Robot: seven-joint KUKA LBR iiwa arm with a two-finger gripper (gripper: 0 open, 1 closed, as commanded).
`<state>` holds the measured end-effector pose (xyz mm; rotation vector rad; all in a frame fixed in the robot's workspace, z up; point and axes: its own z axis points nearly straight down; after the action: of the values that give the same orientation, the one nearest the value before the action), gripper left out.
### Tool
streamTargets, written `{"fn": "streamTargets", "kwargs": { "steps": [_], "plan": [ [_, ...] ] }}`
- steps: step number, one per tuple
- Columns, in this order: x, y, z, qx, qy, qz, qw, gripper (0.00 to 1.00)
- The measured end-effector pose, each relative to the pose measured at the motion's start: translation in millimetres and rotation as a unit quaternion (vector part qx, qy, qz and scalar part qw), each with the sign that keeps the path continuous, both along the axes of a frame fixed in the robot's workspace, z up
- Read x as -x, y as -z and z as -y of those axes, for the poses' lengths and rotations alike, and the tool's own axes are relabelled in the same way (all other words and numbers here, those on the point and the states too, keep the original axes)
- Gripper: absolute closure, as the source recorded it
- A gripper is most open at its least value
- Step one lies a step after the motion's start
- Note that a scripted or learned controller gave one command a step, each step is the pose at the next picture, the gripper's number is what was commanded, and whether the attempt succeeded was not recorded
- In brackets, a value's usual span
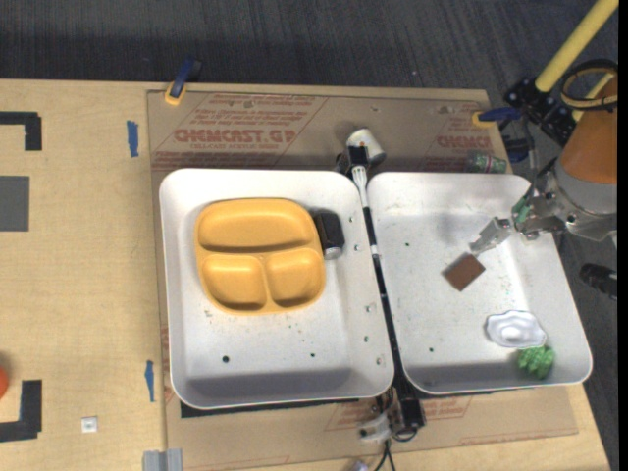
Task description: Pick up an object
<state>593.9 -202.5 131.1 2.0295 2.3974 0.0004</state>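
My gripper (488, 236) reaches in from the right over the upper middle of the right bin (412, 199). A small brown square piece (464, 273) lies on the bin floor just below and left of the gripper's tip; whether they touch I cannot tell. A crumpled clear-white plastic item (512, 330) and a small green object (536, 361) rest in the bin's lower right corner. In the left bin (186, 263) a yellow divided plate (261, 253) lies with a small black object (328, 232) against its right side.
The grey arm with its orange band (592, 150) hangs over the right bin's right rim. A black-and-white clamp (361, 150) sits at the top where the bins meet. A yellow rod (587, 27) slants at the upper right.
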Motion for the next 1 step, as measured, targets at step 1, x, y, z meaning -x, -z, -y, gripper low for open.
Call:
{"fn": "streamTargets", "kwargs": {
  "steps": [1],
  "plan": [
    [64.4,46.1,-30.0,-0.0004,-0.035,0.0,0.9994,0.0]
  ]
}}
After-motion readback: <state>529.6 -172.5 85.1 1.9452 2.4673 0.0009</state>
